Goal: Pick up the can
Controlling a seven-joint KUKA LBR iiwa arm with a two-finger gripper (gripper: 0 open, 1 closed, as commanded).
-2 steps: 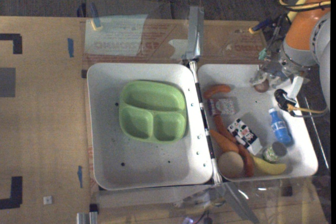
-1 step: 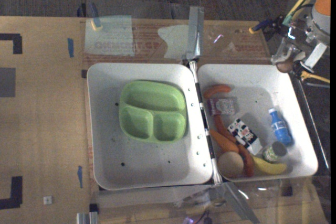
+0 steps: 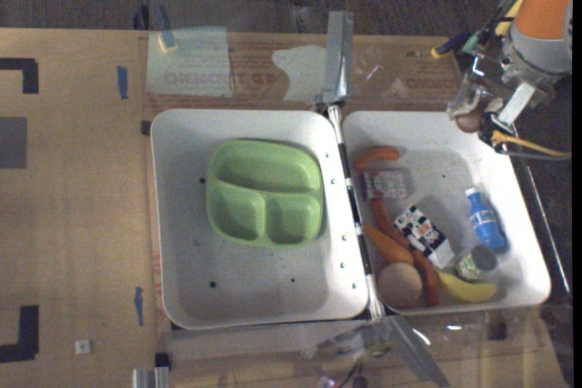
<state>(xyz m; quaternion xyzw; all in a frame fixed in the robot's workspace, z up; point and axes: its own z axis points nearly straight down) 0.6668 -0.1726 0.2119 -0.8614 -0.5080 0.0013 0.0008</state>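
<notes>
- At the far right corner of the right bin (image 3: 536, 223), the gripper (image 3: 486, 109) hangs above the rim; whether it is open or closed, I cannot tell.
- Toward the bin's near right corner, the can (image 3: 476, 263) sits between a blue bottle (image 3: 486, 220) and a banana (image 3: 468, 288), touching or nearly touching both.
- A black-and-white carton (image 3: 422, 232) lies just left of it.
- The left bin (image 3: 173, 223) holds a green divided plate (image 3: 266, 193).
- Judged from this, the reach has not begun: the arm is well apart from the can.
- The next move calls for travel toward the near edge, then a careful descent between the crowding neighbours.
</notes>
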